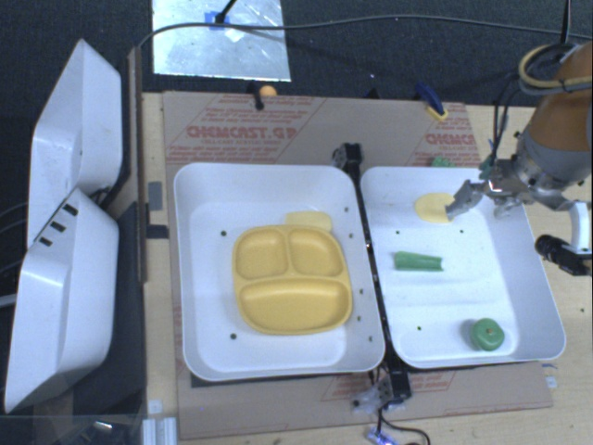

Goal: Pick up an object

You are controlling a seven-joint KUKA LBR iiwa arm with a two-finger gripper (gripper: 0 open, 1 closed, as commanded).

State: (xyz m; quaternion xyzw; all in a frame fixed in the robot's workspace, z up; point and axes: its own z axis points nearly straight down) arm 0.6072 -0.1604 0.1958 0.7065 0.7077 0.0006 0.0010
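Gripper (463, 200) at the pale yellow disc (432, 208) in the right bin (528, 286); finger spread unreadable (cannot tell any hold). Risk: flat disc slips out.

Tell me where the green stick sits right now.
The green stick lies near the middle of the right bin, below the pale yellow disc and up-left of the round green piece.

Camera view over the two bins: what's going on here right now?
The grey robot arm's gripper hovers low in the right white bin, its tip at the edge of a flat pale yellow disc. A green stick-shaped piece and a round green object lie untouched nearer the camera. A yellow divided plastic tray sits in the left white bin.
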